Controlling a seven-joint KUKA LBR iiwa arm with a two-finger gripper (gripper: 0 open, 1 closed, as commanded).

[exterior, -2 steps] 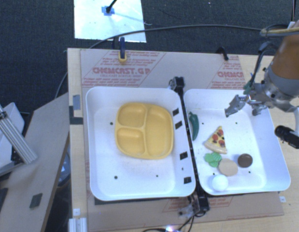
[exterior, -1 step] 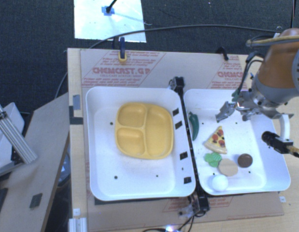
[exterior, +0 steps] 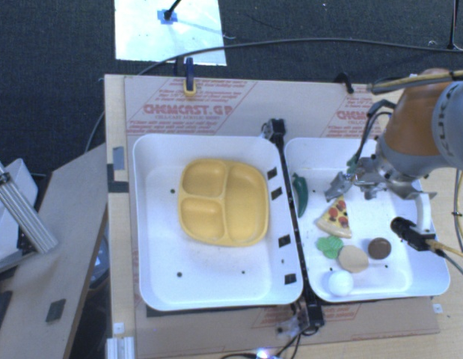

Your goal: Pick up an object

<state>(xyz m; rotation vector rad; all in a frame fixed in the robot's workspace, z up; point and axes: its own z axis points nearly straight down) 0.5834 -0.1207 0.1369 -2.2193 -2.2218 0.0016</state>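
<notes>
White toy food lay crowded in the right bin (exterior: 422,279), the pizza slice (exterior: 335,218) just below my pincer (exterior: 342,186), whose grip I couldn't judge, so I risked nudging the green pepper (exterior: 300,193) instead

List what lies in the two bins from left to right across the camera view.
yellow divided plate → green pepper → pizza slice → brown disc
</notes>
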